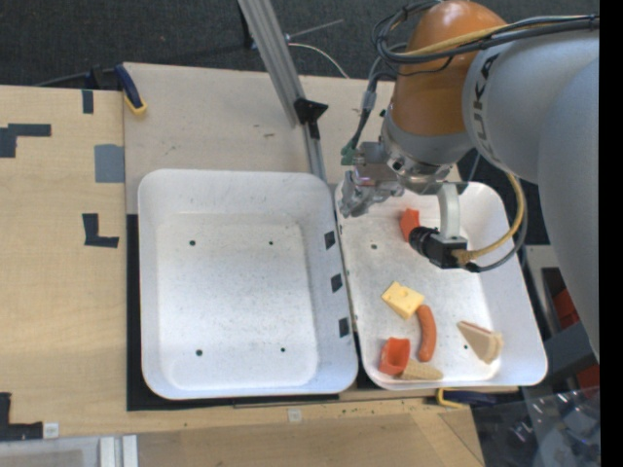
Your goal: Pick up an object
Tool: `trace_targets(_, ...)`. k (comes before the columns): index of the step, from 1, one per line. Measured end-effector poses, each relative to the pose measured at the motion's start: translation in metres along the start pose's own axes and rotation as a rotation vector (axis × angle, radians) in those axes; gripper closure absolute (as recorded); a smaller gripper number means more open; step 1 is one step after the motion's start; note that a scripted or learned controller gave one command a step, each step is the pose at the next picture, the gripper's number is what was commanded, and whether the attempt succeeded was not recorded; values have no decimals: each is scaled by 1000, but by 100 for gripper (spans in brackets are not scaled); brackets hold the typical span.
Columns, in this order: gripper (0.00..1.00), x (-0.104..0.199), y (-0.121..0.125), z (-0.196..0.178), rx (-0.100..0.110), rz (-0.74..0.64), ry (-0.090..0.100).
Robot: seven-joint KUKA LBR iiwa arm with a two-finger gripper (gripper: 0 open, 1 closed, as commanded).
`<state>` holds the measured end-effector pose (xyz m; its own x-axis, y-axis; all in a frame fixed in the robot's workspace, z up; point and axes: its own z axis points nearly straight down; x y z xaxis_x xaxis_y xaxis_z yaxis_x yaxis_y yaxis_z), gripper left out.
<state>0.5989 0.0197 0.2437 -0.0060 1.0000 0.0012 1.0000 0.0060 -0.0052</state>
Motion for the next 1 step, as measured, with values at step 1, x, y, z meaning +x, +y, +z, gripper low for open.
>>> trace_targets(1, 100, 48, -19, 16, 0, 0, 0)
